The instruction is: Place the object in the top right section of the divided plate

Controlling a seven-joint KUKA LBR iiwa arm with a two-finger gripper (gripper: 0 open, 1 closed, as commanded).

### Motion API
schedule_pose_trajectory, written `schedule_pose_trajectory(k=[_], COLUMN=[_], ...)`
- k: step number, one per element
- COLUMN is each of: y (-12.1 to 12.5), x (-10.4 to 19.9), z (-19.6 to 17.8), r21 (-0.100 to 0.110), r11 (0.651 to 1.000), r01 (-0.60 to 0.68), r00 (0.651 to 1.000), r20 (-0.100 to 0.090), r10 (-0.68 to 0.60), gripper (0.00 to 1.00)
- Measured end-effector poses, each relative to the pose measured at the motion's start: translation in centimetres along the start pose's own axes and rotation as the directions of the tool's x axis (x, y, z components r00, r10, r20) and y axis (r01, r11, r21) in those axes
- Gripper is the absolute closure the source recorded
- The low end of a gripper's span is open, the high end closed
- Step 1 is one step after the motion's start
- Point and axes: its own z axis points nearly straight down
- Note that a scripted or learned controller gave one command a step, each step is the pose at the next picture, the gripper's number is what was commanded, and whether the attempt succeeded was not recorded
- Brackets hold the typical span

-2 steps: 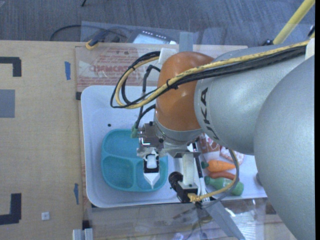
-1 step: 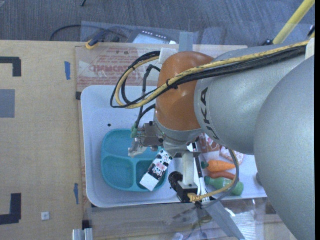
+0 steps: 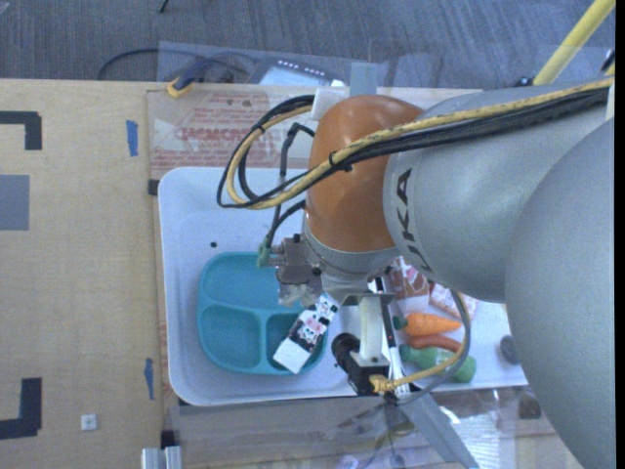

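A teal divided plate lies in the left part of the white bin. A small white carton with black cow-like patches sits tilted over the plate's lower right rim, partly inside the lower right section. My gripper hangs directly above the carton's upper end, under the orange wrist band. The wrist hides the plate's top right section and the gripper's tips. I cannot tell whether the carton is gripped or merely resting on the plate.
A toy carrot, a green toy vegetable and a printed packet lie right of the plate, under the arm. Looped cables hang over the bin's back wall. The brown bench top lies to the left.
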Motion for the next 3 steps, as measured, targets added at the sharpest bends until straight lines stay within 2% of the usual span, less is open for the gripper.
schedule_pose_trajectory(k=[1,2,3], y=[6.0,2.9,0.2], x=[-3.2,-11.5,-14.8], z=[2.1,-10.1,-20.4], r21=[-0.004,-0.004,-0.005], r11=[0.999,1.0,0.997], r01=[0.044,0.005,0.072], r00=[0.999,1.0,0.997], r20=[-0.002,-0.002,-0.002], r10=[-0.044,-0.005,-0.072], gripper=[1.0,1.0,1.0])
